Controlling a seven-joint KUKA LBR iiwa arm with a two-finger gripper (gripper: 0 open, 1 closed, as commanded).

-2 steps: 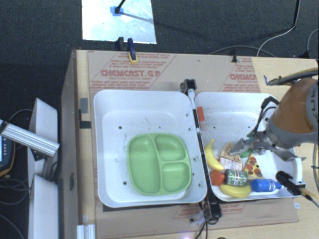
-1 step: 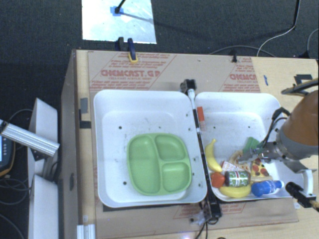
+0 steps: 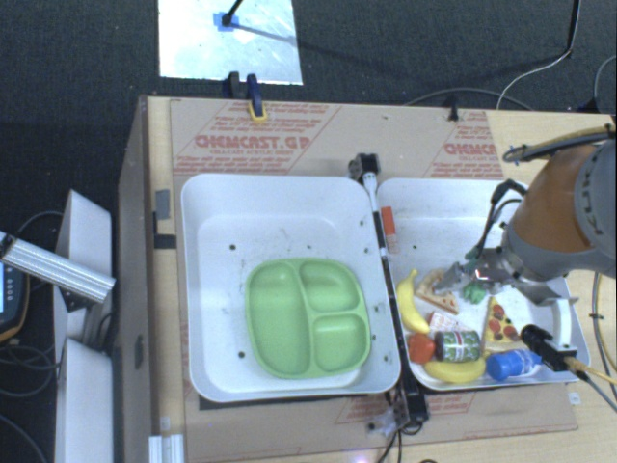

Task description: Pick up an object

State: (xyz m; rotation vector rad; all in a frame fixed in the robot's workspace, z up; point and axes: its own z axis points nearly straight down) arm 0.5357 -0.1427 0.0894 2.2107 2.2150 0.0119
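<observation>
The right bin (image 3: 434, 205) holds a pile of toy food near its front. A yellow banana (image 3: 413, 302) curves along the bin's left wall, and a second banana (image 3: 455, 371) lies at the front edge. Between them stands a small can (image 3: 457, 343) beside a red piece (image 3: 420, 347). A blue bottle (image 3: 509, 363) lies at the front right. Two pizza slices (image 3: 442, 302) (image 3: 498, 323) and a small green piece (image 3: 474, 294) sit in the middle. My gripper (image 3: 469, 270) is low over the pile, just above the left pizza slice and the green piece.
The left bin (image 3: 222, 210) holds a green divided plate (image 3: 308, 316). An orange tag (image 3: 388, 222) sits on the divider between the bins. The arm's grey and orange body (image 3: 549, 210) covers the right bin's right side. Cables run beyond the bench at the right.
</observation>
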